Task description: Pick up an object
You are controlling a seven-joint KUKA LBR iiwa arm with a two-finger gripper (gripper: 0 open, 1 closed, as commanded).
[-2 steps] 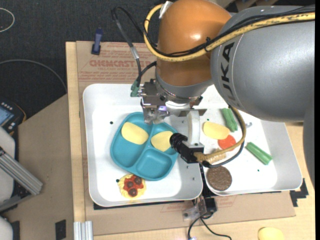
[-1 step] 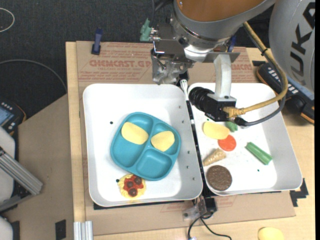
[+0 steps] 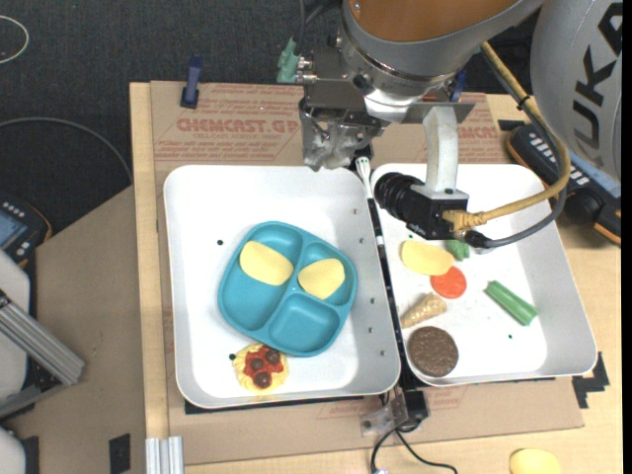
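The gripper [image 3: 334,154] hangs under the orange-banded wrist, above the far rim of the left bin [image 3: 188,265] near the divider between the bins. Nothing is visible in it. The left bin holds a blue divided plate [image 3: 286,289] carrying two yellow pieces [image 3: 266,263] [image 3: 322,277], and a small pizza-like toy [image 3: 260,365] near the front rim. In the right bin [image 3: 563,294] lie a yellow piece [image 3: 425,257], an orange disc [image 3: 449,282], a green stick [image 3: 511,302], a beige ridged piece [image 3: 423,310] and a brown round disc [image 3: 433,351].
A black device [image 3: 413,205] with a yellow cable hangs from the wrist over the right bin's far left part. A small green piece [image 3: 457,250] lies beside it. Clamps and cables sit on the cardboard base [image 3: 237,117] behind the bins.
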